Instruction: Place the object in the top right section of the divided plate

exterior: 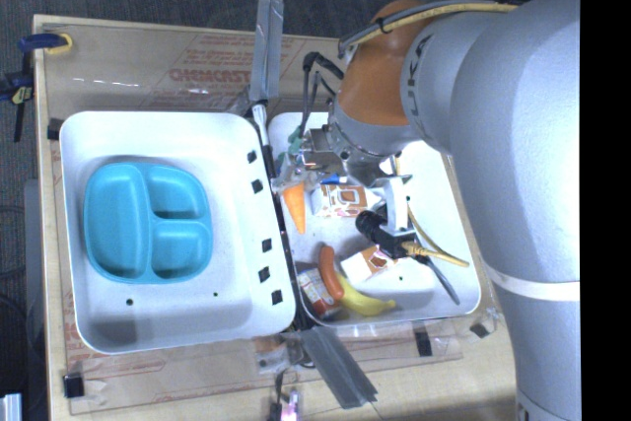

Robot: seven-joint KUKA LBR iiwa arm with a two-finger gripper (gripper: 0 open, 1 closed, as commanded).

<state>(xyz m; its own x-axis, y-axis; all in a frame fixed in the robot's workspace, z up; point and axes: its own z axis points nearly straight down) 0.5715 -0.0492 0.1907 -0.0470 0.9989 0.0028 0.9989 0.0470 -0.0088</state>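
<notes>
1. Divided plate point(148, 220): blue, with rounded corners, lying flat in the left bin point(148, 135) and a little toward that bin's left side. It has one long section on the left and two smaller ones stacked on the right.
2. Left bin: shallow and white, touching the right bin point(439, 184) along a shared edge.
3. Pincer point(320, 163): low over the far left part of the right bin, just above the carrot point(294, 208). I cannot tell from here whether it is spread or pressed together, and nothing can be seen pinched in it.
4. Arm point(483, 113): grey with an orange band point(375, 79), reaching in from the right and covering much of the right bin.
5. Carrot: orange, lying against the right bin's left wall with its tip pointing toward the near side.
6. Printed packet point(340, 200): white with red markings, just beside the carrot.
7. Sausage point(330, 273): reddish, in the near left part of the right bin.
8. Banana point(367, 302): yellow, lying just beside the sausage along the near wall.
9. Desk point(148, 54): a pale board with red lettering that carries both bins.
</notes>
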